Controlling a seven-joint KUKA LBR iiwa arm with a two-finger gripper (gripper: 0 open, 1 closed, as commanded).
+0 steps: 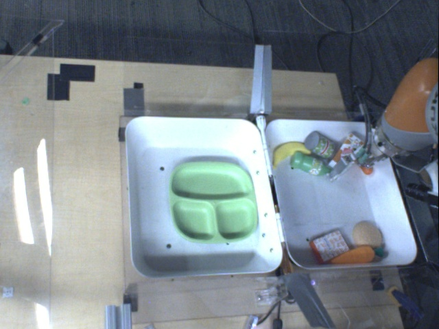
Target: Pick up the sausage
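My gripper (pixel 345 162) is low over the back of the right bin (pixel 343 204), and the arm comes in from the right with its orange band (pixel 411 105) above it. A small reddish piece (pixel 368 169) lies just right of the gripper; it may be the sausage, but it is too small to tell. Just left of the gripper lie a green bottle (pixel 309 164), a grey can (pixel 320 143) and a yellow banana (pixel 287 152). I see nothing held by the gripper.
At the front of the right bin are a red patterned box (pixel 328 244), an orange carrot (pixel 353 255) and a pale round item (pixel 367 234). The left bin (pixel 147 184) holds a green sectioned tray (pixel 211 199). A metal divider (pixel 261 81) stands between the bins.
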